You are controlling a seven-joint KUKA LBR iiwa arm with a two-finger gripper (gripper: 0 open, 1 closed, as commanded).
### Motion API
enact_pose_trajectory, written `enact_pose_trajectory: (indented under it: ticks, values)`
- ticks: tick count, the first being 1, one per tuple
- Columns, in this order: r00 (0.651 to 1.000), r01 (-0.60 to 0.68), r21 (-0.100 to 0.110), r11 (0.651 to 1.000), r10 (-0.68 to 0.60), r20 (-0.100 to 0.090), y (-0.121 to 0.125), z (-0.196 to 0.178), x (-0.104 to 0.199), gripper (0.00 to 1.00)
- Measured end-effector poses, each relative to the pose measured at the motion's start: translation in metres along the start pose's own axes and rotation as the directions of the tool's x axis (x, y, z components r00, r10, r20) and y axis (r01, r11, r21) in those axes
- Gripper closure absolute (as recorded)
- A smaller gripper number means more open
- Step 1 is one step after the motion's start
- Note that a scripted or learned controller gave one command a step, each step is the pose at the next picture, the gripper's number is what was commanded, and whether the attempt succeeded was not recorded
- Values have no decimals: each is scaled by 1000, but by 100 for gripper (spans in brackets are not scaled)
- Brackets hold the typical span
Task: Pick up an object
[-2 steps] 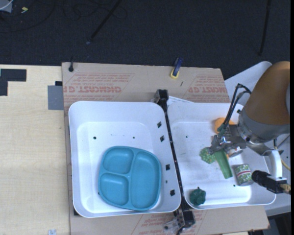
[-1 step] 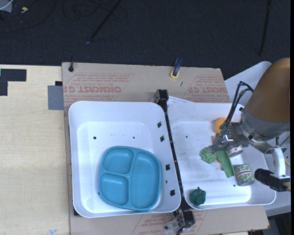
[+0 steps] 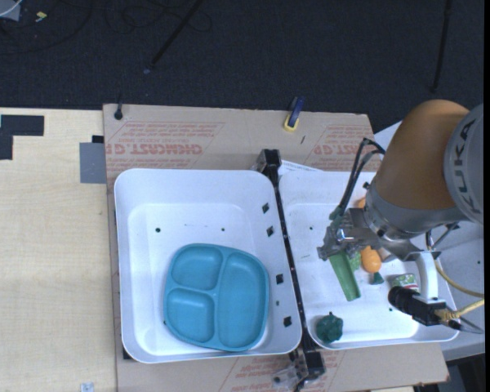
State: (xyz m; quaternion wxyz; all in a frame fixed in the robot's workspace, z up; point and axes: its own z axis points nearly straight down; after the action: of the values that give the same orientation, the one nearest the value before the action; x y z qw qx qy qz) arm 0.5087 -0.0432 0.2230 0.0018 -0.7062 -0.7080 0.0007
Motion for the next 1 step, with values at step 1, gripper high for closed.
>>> enact_pose_trajectory:
  ticks: [1]
  values:
    - [1000, 0, 2, 1000, 0, 0, -17, 7, 45, 100]
